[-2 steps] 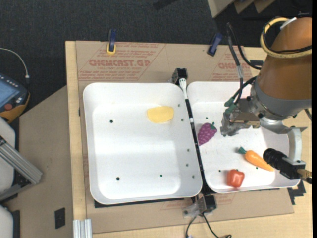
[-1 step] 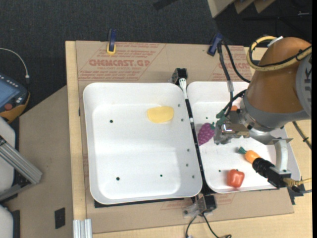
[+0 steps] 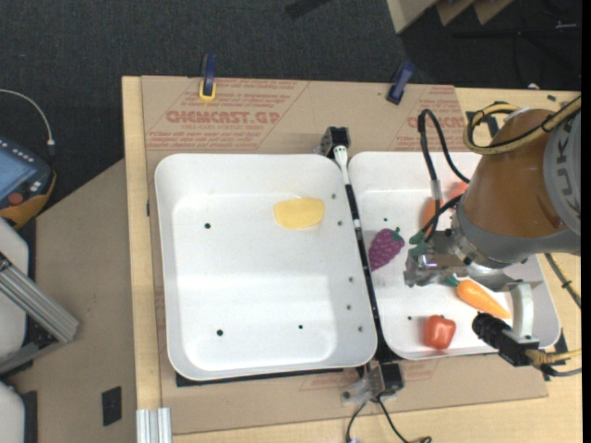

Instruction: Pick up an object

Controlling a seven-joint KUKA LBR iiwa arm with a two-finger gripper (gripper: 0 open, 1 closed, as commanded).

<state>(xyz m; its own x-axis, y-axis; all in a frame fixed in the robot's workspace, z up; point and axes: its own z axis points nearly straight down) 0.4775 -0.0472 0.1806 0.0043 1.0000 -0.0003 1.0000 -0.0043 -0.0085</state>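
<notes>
My gripper (image 3: 422, 268) hangs low over the middle of the right bin (image 3: 397, 340), with the orange-banded wrist above it hiding much of that bin. A purple bunch of grapes (image 3: 386, 247) lies just left of the gripper, close to it. An orange carrot (image 3: 482, 295) lies just right of the gripper. Nearer the front sits a red pepper (image 3: 439, 331). A second orange piece (image 3: 430, 212) and a reddish piece (image 3: 455, 190) peek out behind the arm. A flat yellow object (image 3: 298, 213) rests in the left bin (image 3: 185, 275).
The two bins meet at a raised divider edge (image 3: 360, 257) with a black clamp (image 3: 334, 141) at its far end. Cables (image 3: 434, 155) loop over the right bin's back. A black fitting (image 3: 503, 338) sits at the right bin's front right.
</notes>
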